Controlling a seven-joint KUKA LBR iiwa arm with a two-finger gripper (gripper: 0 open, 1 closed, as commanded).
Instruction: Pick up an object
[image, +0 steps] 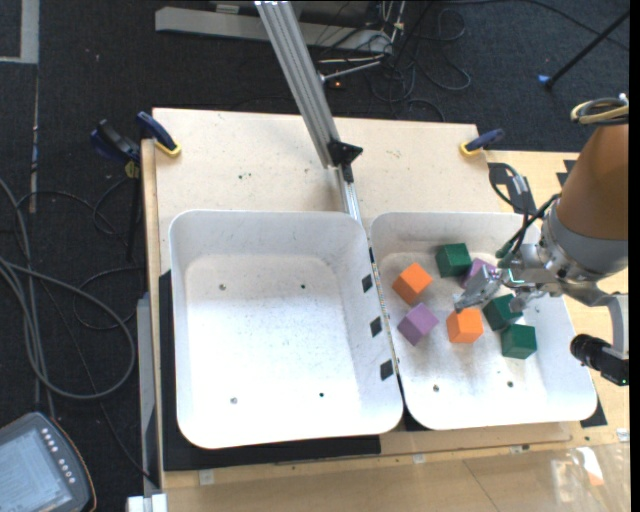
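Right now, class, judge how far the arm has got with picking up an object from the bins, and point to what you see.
Done: the arm has reached into the right bin, and its gripper is down among the blocks. In hand: it sits beside an orange block and a purple block, but a grip cannot be confirmed. Left: every block seems to rest on the bin floor, so grasping and lifting remain.

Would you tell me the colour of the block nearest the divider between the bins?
Purple block, seen in the camera view.
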